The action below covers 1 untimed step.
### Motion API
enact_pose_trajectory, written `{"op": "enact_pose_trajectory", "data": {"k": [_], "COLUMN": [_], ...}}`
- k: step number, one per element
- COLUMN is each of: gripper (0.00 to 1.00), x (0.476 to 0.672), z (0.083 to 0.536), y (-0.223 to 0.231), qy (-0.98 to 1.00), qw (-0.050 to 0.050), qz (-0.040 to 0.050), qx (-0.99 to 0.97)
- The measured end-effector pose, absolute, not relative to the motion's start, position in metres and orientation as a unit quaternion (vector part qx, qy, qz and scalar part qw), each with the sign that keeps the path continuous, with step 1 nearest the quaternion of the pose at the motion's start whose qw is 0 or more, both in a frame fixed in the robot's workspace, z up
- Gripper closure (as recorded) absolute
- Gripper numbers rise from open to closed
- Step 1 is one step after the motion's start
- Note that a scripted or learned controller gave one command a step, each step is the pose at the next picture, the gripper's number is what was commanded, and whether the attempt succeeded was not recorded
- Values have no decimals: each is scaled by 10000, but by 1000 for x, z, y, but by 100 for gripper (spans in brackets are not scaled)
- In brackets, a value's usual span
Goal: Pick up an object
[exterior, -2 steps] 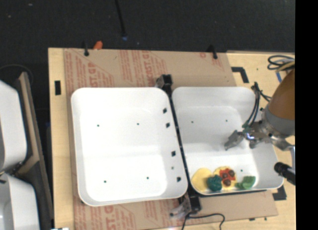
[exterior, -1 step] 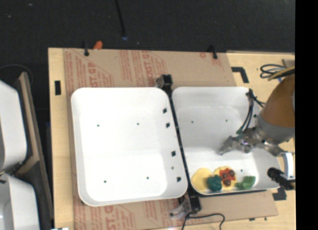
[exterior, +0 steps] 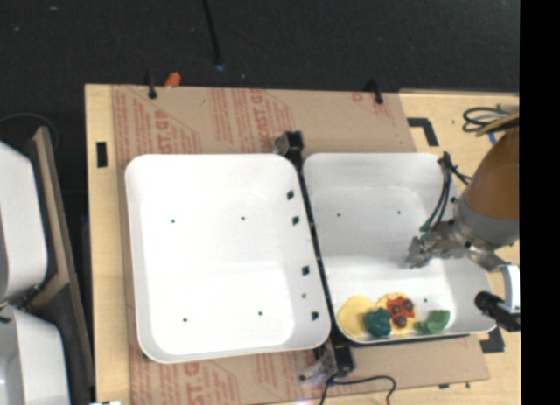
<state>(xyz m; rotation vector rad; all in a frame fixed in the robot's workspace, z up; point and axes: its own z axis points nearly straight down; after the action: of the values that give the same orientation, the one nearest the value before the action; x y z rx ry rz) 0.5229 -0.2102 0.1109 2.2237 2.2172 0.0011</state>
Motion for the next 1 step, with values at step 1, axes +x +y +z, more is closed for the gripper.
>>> {"op": "enact_pose_trajectory", "data": {"k": [1], "gripper": [100], "x": [526], "z": [173], "y": [-207], "qy": [7071], "qw": [29], "qz": [16], "qx": [7071]}}
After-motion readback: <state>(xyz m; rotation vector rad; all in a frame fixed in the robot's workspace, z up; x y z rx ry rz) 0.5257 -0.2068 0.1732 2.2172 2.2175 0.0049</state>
